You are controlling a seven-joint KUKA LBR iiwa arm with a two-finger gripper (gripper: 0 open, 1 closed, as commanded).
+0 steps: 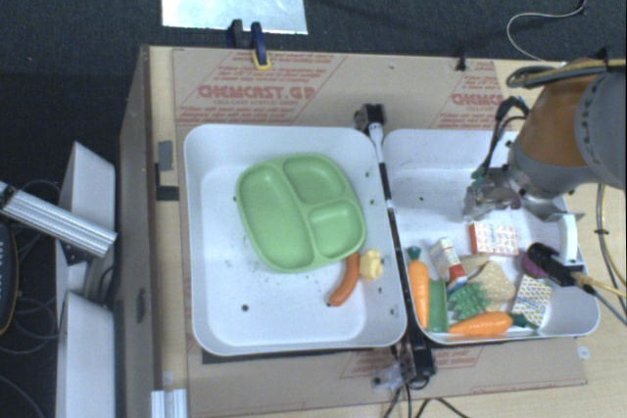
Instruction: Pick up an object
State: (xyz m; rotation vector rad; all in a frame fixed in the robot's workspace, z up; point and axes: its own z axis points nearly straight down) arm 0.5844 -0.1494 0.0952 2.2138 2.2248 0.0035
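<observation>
Two white bins sit side by side on the bench. The grey and orange arm (560, 134) reaches in over the right edge of the right bin (431, 169). Its gripper (485, 199) is low over the middle of that bin, above a bare white patch. I cannot tell if the gripper is open or closed.

The things to pick up in this bin are all packed along the near edge. A red and white box (494, 238) lies just beside the gripper, on its near side. A small white bottle (448, 260) with a red band lies next to the box, toward the left edge. An orange carrot (418, 293) stands along the left edge, and a long green veggie (436, 305) lies right beside it. A second carrot (480, 324) lies flat along the near edge. A bumpy green toy (468, 300) and a tan piece of bread (496, 281) sit between the box and that carrot, touching each other. A small card with dots (532, 300) lies near the near right corner.

The left bin (217, 308) holds a green plate (299, 210) with three parts, in the middle. An orange sausage (343, 285) lies by the plate's near right side, and a small yellow toy (370, 264) is just beside it, close to the bin's right edge.
</observation>
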